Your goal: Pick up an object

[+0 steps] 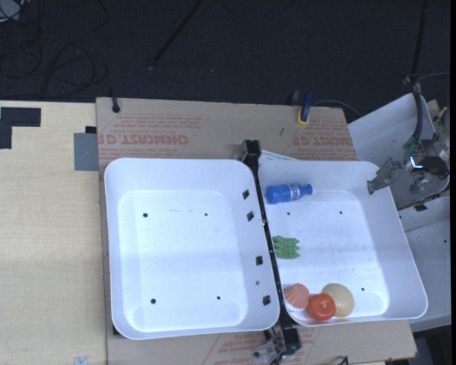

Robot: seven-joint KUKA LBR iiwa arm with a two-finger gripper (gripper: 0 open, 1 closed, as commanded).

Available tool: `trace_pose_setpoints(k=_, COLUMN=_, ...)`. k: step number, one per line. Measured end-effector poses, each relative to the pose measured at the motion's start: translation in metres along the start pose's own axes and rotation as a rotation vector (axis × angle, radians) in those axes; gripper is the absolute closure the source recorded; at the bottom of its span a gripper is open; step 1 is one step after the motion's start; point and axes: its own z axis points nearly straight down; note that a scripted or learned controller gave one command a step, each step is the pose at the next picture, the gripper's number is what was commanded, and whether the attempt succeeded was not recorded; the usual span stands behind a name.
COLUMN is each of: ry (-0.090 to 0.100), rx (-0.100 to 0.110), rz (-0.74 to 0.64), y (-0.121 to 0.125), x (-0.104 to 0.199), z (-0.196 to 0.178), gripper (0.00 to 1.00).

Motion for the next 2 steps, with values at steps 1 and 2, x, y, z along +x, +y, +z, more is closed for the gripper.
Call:
trace_pose_setpoints(k=1, ry=0.0, rx=0.0, rz=-0.002, y=0.0, x=0.0, z=-0.01, gripper=1.0)
trace_pose_setpoints(k=2, ry=0.004, rx=0.008, rz=-0.004, y=0.059, x=0.003, z=0.12, gripper=1.0)
